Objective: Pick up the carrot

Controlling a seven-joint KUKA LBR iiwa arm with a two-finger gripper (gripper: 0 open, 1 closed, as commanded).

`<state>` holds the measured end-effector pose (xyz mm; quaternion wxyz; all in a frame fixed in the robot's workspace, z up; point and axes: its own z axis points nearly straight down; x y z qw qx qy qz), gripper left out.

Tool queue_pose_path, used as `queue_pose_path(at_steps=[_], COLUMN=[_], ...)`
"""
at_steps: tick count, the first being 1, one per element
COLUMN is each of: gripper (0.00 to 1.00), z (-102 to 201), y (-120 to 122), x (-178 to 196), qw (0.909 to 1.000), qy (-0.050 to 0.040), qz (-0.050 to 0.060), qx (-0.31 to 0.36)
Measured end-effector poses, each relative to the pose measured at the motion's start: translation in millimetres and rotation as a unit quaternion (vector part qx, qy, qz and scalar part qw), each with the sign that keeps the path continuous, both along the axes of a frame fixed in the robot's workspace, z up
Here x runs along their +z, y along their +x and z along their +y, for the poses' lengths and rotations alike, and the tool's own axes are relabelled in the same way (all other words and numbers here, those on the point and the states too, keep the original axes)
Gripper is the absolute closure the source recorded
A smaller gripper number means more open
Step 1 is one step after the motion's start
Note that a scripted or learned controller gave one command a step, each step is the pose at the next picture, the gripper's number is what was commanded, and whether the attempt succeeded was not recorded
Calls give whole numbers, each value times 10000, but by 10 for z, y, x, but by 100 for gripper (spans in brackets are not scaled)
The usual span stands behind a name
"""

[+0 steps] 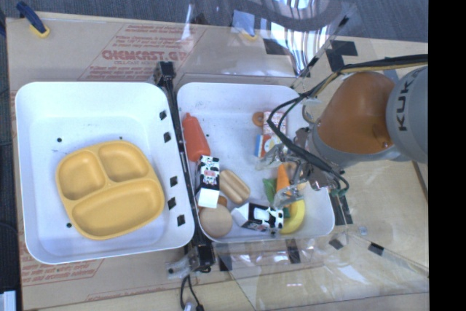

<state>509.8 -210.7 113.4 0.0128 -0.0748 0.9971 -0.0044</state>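
- Right bin: shallow, white, on the counter; taken here as the landmark for all places below.
- Left bin: touching the right bin's left wall; holds a yellow divided plate with three compartments.
- Carrot: orange with a green top, in the right bin's right half, near the front, lying partly under the hand.
- Hand: lowered into the right bin directly over the carrot; cables hide the fingers, so open or closed cannot be told, nor whether it grips the carrot.
- Arm: grey with an orange band, reaching across the right bin's right wall.
- Banana: yellow, at the right bin's front right corner, just in front of the carrot.
- Red sausage: along the right bin's left wall.
- Hot dog bun: in the right bin's front left part.
- Egg: tan, at the right bin's front wall.
- Two cow-patterned cartons: one beside the bun, one between egg and banana.
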Motion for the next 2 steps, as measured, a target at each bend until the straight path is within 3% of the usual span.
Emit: queue_pose_path(at_steps=[1, 2], gripper=[100, 100], z=[22, 0], y=[-6, 7], x=[76, 379], qw=[10000, 9948], qy=[7, 41], qz=[34, 107], qx=[48, -1016])
